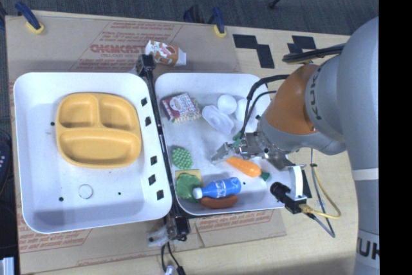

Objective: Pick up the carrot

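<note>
The carrot (244, 167), small and orange, lies in the right bin (193, 82) near its front right part. My gripper (237, 151) hangs directly over the carrot's far side, reaching in from the right below the orange wrist band. It looks open, one finger (221, 152) pointing left and the other nearer the wrist. The carrot lies just on the near side of the fingers, not between them.
Close in front of the carrot lie a blue bottle (219, 189), a brown sausage-shaped item (219, 201) and a green-and-yellow item (188, 182). A green disc (182, 156), a snack packet (180, 106) and white items (225, 109) sit further back. The left bin (38, 203) holds a yellow divided plate (98, 129).
</note>
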